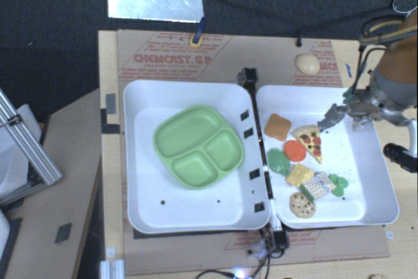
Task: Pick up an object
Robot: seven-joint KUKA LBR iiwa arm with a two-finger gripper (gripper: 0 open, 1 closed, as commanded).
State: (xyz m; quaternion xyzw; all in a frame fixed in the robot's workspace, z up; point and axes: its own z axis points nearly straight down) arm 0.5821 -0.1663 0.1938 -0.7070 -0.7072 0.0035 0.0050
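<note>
Hovering over the right bin (372,160)
Gripper (328,119) just beside the pizza slice (311,142) (toy food); fingers' state: cannot tell; green tray (198,146) in left bin (140,140).

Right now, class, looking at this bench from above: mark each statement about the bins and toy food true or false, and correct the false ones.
1. The green divided plate lies in the left bin. True.
2. The pizza slice sits on the green plate. False: it lies in the right bin.
3. The cookie lies nearer the camera than the pizza slice. True.
4. The gripper holds the cookie. False: it is above the right bin, near the pizza slice.
</note>
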